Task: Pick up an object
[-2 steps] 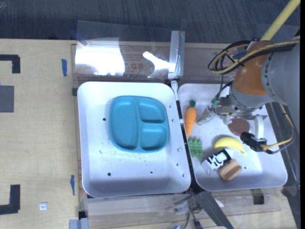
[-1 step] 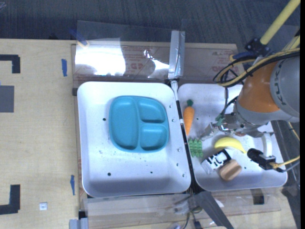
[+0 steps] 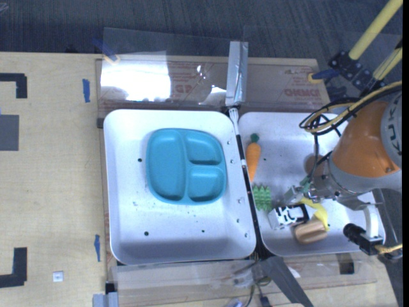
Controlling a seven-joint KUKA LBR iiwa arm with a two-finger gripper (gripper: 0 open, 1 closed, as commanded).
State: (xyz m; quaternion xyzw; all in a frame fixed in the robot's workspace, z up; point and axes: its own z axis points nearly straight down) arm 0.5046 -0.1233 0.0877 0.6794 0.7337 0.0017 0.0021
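Note:
The right bin point(image 3: 281, 139) holds several small things. An orange carrot point(image 3: 252, 158) lies along its left wall, with a green ridged toy point(image 3: 261, 197) just below it. Near the front are a black-and-white block point(image 3: 289, 215), a yellow piece point(image 3: 318, 214) and a brown loaf-shaped piece point(image 3: 310, 231). My gripper point(image 3: 300, 194) hangs low over the bin's front part, just above the black-and-white block and right of the green toy. The arm's orange band point(image 3: 364, 149) hides the bin's right side.
The left bin point(image 3: 118, 171) holds a blue divided plate point(image 3: 187, 165). A raised divider point(image 3: 243, 171) separates the two bins. Cables point(image 3: 326, 117) loop over the right bin's far corner, and a clear plastic sheet point(image 3: 166, 78) lies behind the bins.

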